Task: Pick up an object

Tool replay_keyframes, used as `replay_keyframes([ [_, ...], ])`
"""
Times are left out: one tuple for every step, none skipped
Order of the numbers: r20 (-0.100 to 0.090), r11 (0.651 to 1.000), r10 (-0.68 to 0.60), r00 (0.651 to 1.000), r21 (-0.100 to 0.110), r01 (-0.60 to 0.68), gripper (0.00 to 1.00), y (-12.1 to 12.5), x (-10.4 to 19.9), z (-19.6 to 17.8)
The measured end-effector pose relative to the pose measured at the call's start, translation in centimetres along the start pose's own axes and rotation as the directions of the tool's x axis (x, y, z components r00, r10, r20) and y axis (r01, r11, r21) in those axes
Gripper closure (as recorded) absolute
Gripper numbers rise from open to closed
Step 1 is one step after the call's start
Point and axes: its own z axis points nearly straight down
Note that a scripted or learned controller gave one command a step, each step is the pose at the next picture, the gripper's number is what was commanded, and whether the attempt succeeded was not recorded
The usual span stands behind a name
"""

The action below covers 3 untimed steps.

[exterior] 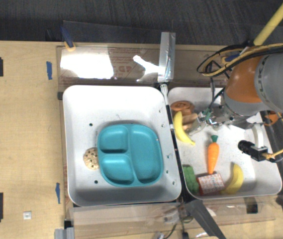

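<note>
**Claw down in the right bin, next to the banana**

So the arm (260,83) comes in from the right and the claw (201,121) is low in the right bin (270,180), at its upper left part. Can't really tell how far open it is or whether it has anything. The tip is a blurry clump of metal right up against a banana (182,129) and a brown round thing (182,106), and I see nothing clearly sitting between the fingers, so I won't call it a hold.

My guess is the banana is the target. It lies along the left wall of the right bin, curved, with its upper end just beside the claw tip, maybe touching. The brown thing sits just above it, near the top corner.

Handling-wise: it looks like a toy banana, so probably light, fairly stiff and a bit slick. I'd pinch it across the thick middle, not the tapering ends, where it would likely squirt out. Being jammed against the wall is the annoying part, since one finger needs room on that side.

Other stuff in that bin, well apart from the claw: a carrot (213,155) in the middle, a second banana (235,179) lower right, a small box (211,183) and something green (190,179) at the bottom.

The left bin (81,103) has a teal divided plate (130,154) and a cookie (91,158) beside it.
</note>
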Motion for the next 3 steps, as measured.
replay_keyframes([
  [0.001, 0.981, -0.194, 0.981, -0.004, 0.194, 0.0, 2.3, 4.9, -10.2],
  [0.0, 1.0, -0.025, 1.0, 0.001, 0.025, 0.0, -2.2, -0.4, -0.1],
  [-0.022, 0.999, -0.039, 0.999, 0.023, 0.039, 0.0, 2.6, -7.0, 0.1],
])
